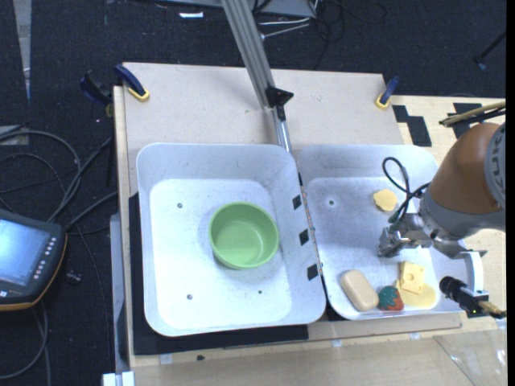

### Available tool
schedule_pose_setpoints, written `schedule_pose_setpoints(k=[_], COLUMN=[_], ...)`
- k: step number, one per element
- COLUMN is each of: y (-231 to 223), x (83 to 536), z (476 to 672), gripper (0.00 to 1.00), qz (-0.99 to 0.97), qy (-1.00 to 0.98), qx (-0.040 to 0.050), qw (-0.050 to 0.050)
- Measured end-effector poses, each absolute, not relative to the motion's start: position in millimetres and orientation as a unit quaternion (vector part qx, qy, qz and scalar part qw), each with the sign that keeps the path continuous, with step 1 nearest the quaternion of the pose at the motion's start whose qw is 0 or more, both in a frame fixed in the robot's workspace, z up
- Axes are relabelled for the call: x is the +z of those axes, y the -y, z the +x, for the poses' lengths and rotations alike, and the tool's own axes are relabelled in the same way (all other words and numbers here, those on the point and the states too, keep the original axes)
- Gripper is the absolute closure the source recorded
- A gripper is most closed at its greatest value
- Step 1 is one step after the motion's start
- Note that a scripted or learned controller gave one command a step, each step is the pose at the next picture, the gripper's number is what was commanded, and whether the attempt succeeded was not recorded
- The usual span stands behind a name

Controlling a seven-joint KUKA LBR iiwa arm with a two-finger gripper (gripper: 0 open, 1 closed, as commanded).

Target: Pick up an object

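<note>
Two white bins sit side by side on the surface. Right bin (338,207): pincer (394,242) lowered mid-bin, its opening impossible to judge; bread roll (359,289), strawberry (390,297) and cheese wedge (413,280) below it, yellow piece (385,200) above. Green bowl (244,236) in left bin (161,215).

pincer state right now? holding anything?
Pincer: low in the right bin, over bare floor between the yellow pieces; open or closed cannot be told, and nothing is visibly held.

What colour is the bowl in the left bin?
Light green bowl, seen in the camera view.
</note>
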State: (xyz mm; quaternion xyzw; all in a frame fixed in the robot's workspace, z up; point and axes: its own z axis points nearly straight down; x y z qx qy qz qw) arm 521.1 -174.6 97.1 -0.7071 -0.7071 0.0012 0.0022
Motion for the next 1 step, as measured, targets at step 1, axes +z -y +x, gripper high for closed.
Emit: schedule_pose_setpoints(k=[1], y=[175.0], x=[109.6], z=[522.6], gripper=[1.0], qz=[-0.707], qy=[0.707], qx=[-0.0001], qw=[0.0])
